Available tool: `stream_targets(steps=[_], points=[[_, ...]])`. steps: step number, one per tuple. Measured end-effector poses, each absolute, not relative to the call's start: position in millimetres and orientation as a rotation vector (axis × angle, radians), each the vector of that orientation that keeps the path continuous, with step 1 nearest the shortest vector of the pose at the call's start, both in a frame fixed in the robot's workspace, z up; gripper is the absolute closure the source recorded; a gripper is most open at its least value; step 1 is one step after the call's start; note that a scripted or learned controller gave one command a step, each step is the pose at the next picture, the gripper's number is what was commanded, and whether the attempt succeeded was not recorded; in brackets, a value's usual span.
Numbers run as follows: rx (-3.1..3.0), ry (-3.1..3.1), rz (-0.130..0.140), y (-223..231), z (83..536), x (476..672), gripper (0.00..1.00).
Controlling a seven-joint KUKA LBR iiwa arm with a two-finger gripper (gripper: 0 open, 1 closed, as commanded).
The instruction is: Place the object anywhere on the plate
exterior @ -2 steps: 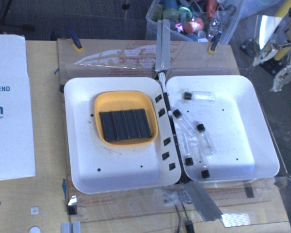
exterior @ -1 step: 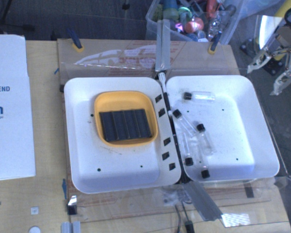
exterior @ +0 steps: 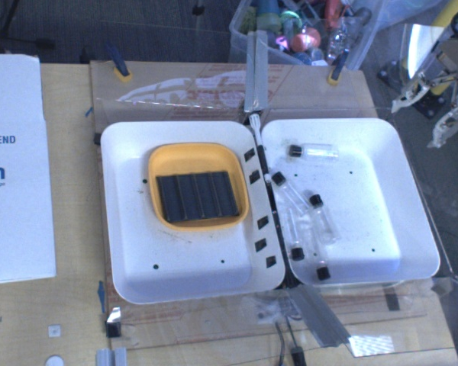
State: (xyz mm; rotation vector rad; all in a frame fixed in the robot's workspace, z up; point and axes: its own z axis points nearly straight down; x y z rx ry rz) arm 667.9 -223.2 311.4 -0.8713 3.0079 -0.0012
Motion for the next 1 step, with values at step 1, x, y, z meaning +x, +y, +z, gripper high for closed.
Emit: stream_targets(steps=[1], points=[[-1.185,2.898,-0.005,-220.9,333.3,668.8,0.00]])
